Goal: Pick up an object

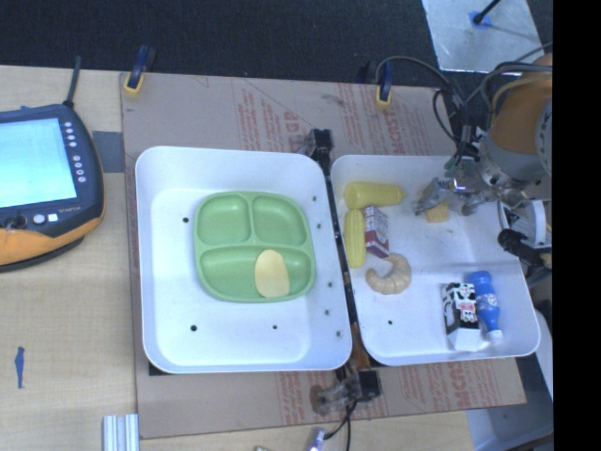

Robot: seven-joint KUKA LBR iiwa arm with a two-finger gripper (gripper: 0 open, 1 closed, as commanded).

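While the arm (515,125) is reached in from the right over the far end of the right bin (526,280), the gripper (451,195) is seen low above the bin floor. Its fingers are spread partway, and a small yellow block (438,213) is seen just beside and slightly below the tips, touching or nearly so; whether it is gripped cannot be told. Further left in the same bin, a yellow cylinder (373,194), a corn cob (354,238), a red-and-white carton (377,230) and a croissant (391,275) are clustered, well apart from the gripper. A blue-capped bottle (485,304) and a black-and-white pack (460,310) are lying at the near right corner. In the left bin (169,252), a green divided plate (252,245) is placed, with a pale yellow piece (272,273) in its near compartment.
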